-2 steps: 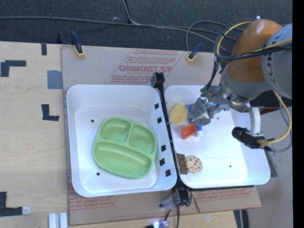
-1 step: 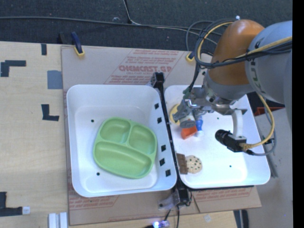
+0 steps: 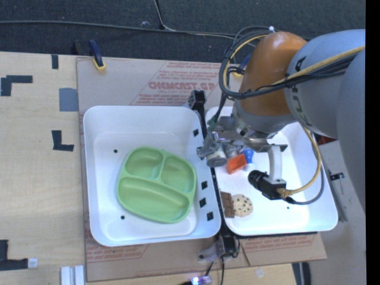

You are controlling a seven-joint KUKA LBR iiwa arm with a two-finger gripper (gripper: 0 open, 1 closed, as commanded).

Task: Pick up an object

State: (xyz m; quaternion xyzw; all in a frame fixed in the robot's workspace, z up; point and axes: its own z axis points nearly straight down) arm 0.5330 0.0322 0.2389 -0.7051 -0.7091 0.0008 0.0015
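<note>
The gripper (image 3: 221, 153) hangs low at the left edge of the right bin (image 3: 309, 215), just beside an orange block (image 3: 236, 163) touching a small blue piece (image 3: 247, 155); a cookie (image 3: 241, 205) lies nearer the bin's front; a green divided plate (image 3: 157, 184) fills the left bin (image 3: 101, 159).

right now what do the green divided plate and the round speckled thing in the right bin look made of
Green divided plate: likely moulded plastic, smooth with a soft sheen, one even colour and rounded compartment ridges. Round speckled thing: looks like a cookie, tan and matte with dark chips; real or toy, the picture leaves open.
</note>
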